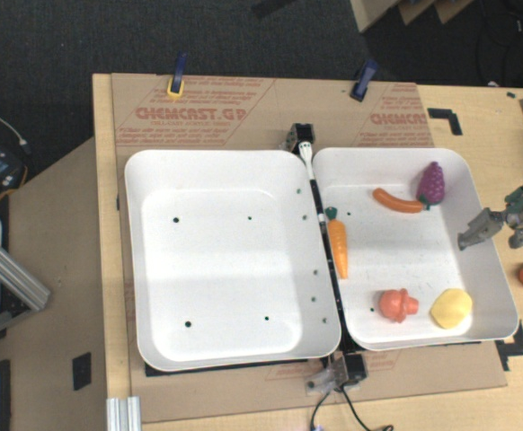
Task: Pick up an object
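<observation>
Both bins, left [154, 268] and right [477, 268], look like smooth, slightly glossy white plastic; under them lies matt brown cardboard [243, 106] with printed red lettering, while the carrot [337, 248], lemon [451, 308] and grapes [431, 183] have a dull plastic sheen

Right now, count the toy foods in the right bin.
5: carrot against the left wall, sausage and purple grapes at the far end, red piece and yellow lemon near the front.

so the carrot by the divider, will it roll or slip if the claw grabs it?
The carrot looks smooth and tapered, so it could slide toward its thin end when squeezed. Round in section, it may roll if nudged sideways. It lies along the right bin's left wall, which probably crowds one side.
</observation>
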